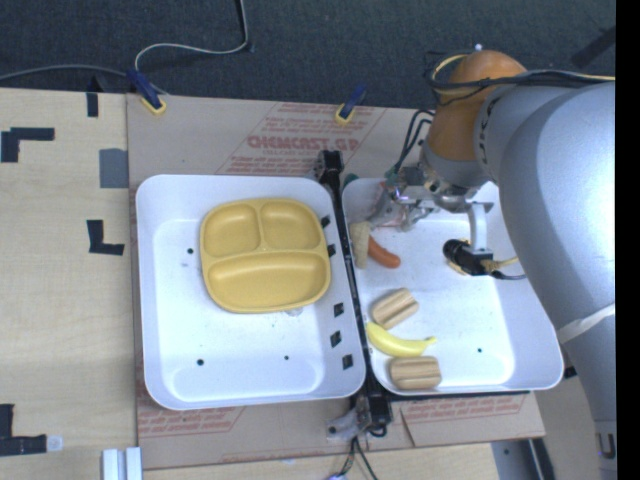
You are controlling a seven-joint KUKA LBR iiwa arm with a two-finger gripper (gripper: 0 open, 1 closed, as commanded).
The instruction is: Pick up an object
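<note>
Lower right of the frame, nearest the bottom edge: a tan bread roll (414, 372) on the floor of the right bin (500, 353), touching or almost touching a yellow banana (400, 343) just above it. Looks like light plastic play food, stiff and smooth, so likely slippery under metal fingers; best taken across the short width, near the middle, not at the curved tips of the banana.

A little higher, toward frame centre: a second roll, hot-dog shaped (393, 308), tilted, lying free with bare floor around it. Probably the easiest pick of the lot, since nothing crowds it; again a grip across the narrow sides.

Higher still, beside the divider between the bins: an orange carrot or sausage shape (383, 255), with a pale piece (359, 244) just to its left against the wall. Small, round in section, apt to roll or squirt out if pinched off-centre; the pale piece awkward because of the wall.

Just above and right of the orange piece: the gripper (400, 208), low over the upper part of the right bin, wrapped in cables. Nothing visibly between the fingers; open or clenched, cannot tell from this angle. Closest target by position seems the orange piece, just below-left of the tool; the rolls and banana well apart, toward the bottom.

Left half of the frame: the left bin (170, 298), holding a yellow divided plate (266, 253).
</note>
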